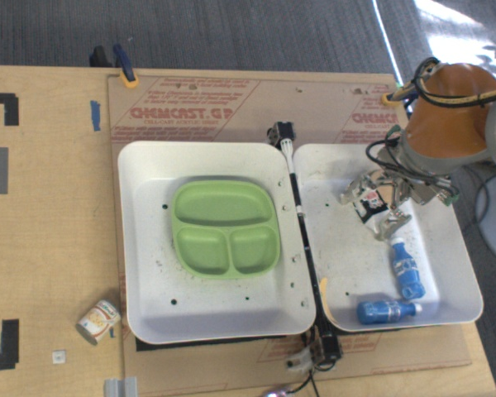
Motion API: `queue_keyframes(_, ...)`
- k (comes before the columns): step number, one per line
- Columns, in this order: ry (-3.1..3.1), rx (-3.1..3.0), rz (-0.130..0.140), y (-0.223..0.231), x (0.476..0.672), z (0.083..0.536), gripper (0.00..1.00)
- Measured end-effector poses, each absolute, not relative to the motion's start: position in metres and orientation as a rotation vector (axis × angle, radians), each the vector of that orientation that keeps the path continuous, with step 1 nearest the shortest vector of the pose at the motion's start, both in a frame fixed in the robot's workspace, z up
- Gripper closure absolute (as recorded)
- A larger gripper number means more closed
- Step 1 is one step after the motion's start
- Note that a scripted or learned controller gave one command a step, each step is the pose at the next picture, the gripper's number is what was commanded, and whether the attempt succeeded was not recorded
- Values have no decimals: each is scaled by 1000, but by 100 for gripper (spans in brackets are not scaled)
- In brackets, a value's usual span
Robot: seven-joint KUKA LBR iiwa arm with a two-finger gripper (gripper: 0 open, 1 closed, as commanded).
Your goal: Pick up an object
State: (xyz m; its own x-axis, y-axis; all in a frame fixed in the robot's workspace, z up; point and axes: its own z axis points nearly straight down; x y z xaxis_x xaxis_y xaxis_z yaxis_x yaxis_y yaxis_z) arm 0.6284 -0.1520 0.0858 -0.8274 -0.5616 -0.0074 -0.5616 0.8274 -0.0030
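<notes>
The arm is reaching in from the right and the gripper [386,213] is hanging low over the far half of the right bin [335,246], its metal fingers spread apart with nothing between them. Something small, black and white, is showing just left of the fingers, too blurred to say whether it is part of the tool or a loose item.

Just on the near side of the gripper, the upright bottle [406,269] is lying in the bin, cap end pointing far towards the fingers, its long axis running near-to-far with a slight tilt. That looks like the closest target: the tool is sitting almost at its cap, so a short shift nearer should bring the fingers astride it, closing across the narrow width.

Further near, along the bin's front wall, the second bottle [386,310] is lying crosswise, long axis left-to-right, cap to the right, close to the first bottle's base but seemingly not touching.

Counting up: two blue bottles in the right bin, one green tray [226,227] with three compartments in the left bin [140,222], and one small carton [97,320] out on the bench, near left.
</notes>
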Motion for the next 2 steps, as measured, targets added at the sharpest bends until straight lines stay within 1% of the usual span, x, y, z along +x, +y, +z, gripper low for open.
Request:
queue_keyframes(1,2992,-913,-1,-151,630,98,100)
queue_keyframes(2,2929,-1111,-1,-88,632,187,100)
